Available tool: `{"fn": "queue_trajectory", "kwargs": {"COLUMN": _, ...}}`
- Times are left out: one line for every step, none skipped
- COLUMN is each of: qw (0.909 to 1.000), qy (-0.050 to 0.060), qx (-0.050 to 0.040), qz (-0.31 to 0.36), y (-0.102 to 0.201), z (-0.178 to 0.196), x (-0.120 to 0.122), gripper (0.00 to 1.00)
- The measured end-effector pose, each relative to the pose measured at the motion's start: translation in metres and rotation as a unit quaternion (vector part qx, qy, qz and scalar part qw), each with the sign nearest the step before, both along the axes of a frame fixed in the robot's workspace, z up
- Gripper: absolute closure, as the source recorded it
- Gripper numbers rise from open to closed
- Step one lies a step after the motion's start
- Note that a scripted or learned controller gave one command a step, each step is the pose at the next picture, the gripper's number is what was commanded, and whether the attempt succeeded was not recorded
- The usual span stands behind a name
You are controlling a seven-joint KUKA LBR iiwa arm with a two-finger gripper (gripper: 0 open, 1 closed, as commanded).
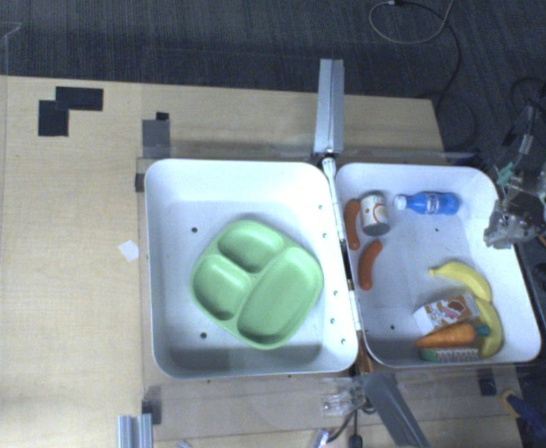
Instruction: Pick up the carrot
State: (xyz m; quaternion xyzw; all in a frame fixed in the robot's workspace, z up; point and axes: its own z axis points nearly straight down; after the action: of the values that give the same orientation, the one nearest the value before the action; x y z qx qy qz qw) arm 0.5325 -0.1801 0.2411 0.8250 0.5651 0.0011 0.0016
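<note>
An orange carrot [448, 337] lies beside a yellow banana [469, 292] in a white bin [506, 250]. Nearby are a blue bottle [428, 203] and two reddish-brown sausages [370, 262]; a green divided plate [258, 282] fills the other.

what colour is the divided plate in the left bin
Light green. The divided plate shows plainly in the camera view, lying in the white left bin.
</note>
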Motion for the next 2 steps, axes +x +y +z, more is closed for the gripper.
{"fn": "queue_trajectory", "kwargs": {"qw": 0.9916, "qy": 0.001, "qx": 0.0009, "qz": -0.129, "y": -0.010, "z": -0.015, "x": -0.045, "gripper": 1.00}}
{"fn": "queue_trajectory", "kwargs": {"qw": 0.9871, "qy": 0.001, "qx": 0.0007, "qz": -0.160, "y": 0.019, "z": -0.032, "x": 0.045, "gripper": 1.00}}
